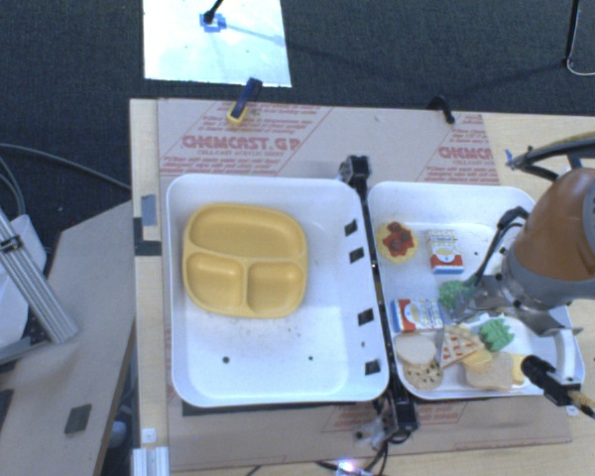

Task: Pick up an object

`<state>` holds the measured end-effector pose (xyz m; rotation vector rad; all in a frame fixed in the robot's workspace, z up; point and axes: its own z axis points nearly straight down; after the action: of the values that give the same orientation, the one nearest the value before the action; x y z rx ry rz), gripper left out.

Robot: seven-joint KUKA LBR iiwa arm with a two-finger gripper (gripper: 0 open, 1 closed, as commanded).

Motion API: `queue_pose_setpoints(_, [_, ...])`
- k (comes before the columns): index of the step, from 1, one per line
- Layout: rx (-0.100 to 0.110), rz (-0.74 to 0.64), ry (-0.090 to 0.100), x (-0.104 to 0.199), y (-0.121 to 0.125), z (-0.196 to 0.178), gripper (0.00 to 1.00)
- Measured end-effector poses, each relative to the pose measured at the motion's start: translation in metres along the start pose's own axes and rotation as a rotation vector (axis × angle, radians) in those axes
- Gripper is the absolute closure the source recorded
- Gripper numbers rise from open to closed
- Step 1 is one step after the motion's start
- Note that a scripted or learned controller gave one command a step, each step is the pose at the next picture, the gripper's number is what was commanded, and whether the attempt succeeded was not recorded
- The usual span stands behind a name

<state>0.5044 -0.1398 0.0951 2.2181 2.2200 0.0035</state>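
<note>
The claw (473, 300) sits low in the right bin (416, 201), over a green toy food piece (452, 293); its state cannot be told. Around it lie a pizza round (398, 240), a carton (444, 251) and waffle pieces (459, 345). The left bin (268, 365) holds a yellow divided tray (245, 260).

The left bin (278, 365) offers open floor along its near half; only the yellow divided plate (245, 261) takes up its far-left part. The right bin (416, 201) is crowded: food pieces lie close together from the pizza round (398, 241) to the waffle (459, 346) near the desk's front edge, and the arm (565, 246) covers its right side.
</note>
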Motion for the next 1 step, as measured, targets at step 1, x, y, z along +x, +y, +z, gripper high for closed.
queue_pose_setpoints(1, [0.0, 0.0, 0.0, 0.0001, -0.0002, 0.0005, 0.0])
